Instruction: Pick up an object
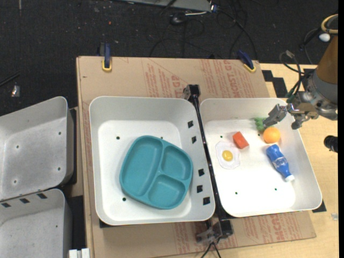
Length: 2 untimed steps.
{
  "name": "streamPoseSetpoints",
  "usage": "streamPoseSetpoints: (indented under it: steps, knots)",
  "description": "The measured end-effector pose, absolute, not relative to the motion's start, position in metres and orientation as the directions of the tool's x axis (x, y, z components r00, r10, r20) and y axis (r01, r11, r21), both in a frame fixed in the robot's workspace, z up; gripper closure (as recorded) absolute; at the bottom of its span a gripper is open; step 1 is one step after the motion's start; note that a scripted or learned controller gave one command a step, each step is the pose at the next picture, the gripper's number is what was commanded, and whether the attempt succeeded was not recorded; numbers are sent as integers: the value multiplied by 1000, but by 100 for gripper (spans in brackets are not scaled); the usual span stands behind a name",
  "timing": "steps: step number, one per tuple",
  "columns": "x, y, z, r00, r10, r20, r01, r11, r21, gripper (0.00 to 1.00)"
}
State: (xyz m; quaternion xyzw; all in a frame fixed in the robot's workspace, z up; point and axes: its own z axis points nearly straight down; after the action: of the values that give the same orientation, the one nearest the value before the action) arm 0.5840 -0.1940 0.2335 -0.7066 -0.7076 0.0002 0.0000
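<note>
In the right bin (pixel 258 198), my gripper (pixel 284 121) hangs open at the far right corner, with nothing between its fingers. An orange ball (pixel 271 135) lies just below the fingertips, apart from them. One finger partly hides a small green item (pixel 260 124) to the ball's left. A blue bottle (pixel 279 162) lies slantwise in front of the ball. Further left sit a red-orange block (pixel 240 140) and a toy fried egg (pixel 228 156).
The left bin (pixel 107 117) holds a teal divided plate (pixel 156 172). A black divider (pixel 200 138) runs between the bins. Both stand on a cardboard sheet (pixel 150 79). Grey trays (pixel 32 144) lie off the bench at left.
</note>
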Motion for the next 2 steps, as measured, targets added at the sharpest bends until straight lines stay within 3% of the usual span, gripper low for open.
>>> streamPoseSetpoints:
  steps: [2]
  knots:
    - [576, -192, 140, 1, 1000, 1, 1000, -1, -4, 0]
